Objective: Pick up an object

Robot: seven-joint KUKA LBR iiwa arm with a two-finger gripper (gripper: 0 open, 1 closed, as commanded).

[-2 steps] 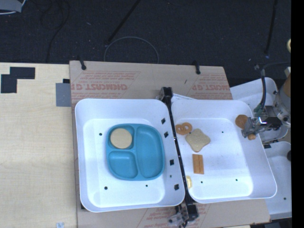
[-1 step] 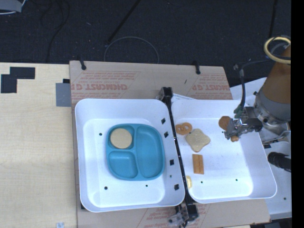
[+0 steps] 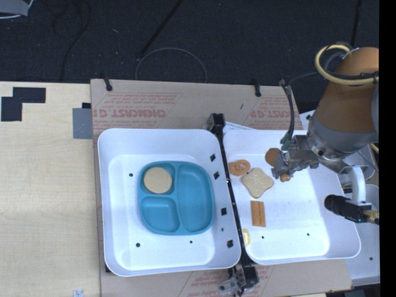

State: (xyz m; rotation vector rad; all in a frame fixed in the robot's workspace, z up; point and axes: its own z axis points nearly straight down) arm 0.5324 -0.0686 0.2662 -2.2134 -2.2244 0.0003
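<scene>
My gripper (image 3: 286, 167) hangs over the upper middle of the right bin (image 3: 309, 240). A brown round piece (image 3: 272, 156) lies just left of it, and a small brown bit (image 3: 284, 177) shows right at its tip. A beige toast-shaped piece (image 3: 257, 182) lies below and left of the gripper, apart from it. Further left rests a brown pretzel-like ring (image 3: 239, 166). An orange-brown bar (image 3: 258, 213) lies lower in the same bin.
The left bin (image 3: 117, 246) holds a blue divided plate (image 3: 192, 203) with a round beige cookie (image 3: 157, 180) in its upper left compartment. A small yellow piece (image 3: 245, 236) sits by the black divider (image 3: 228, 190) between the bins.
</scene>
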